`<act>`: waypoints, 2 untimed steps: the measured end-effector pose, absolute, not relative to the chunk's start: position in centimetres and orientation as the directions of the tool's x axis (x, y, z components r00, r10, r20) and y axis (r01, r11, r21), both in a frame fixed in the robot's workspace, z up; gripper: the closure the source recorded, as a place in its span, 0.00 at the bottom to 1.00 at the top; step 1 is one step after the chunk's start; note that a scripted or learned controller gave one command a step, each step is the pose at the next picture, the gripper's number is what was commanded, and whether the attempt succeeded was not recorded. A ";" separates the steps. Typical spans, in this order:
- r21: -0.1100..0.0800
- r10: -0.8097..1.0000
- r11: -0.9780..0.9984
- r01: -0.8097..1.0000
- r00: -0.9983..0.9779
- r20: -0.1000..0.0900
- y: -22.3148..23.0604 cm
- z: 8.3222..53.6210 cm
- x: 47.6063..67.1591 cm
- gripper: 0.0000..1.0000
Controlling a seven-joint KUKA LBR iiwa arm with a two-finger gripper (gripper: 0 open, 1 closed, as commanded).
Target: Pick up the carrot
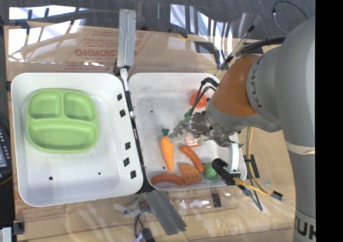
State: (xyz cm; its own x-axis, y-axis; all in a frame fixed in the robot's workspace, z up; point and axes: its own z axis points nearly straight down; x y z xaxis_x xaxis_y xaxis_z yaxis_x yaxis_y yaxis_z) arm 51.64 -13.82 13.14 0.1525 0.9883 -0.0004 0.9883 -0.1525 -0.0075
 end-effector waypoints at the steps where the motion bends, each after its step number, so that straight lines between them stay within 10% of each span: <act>1: -0.003 0.997 -0.080 0.997 0.080 0.000 -9.6 9.0 50.3 0.00; 2: -0.004 0.997 -0.075 0.997 0.075 -0.002 -9.7 9.8 50.3 1.00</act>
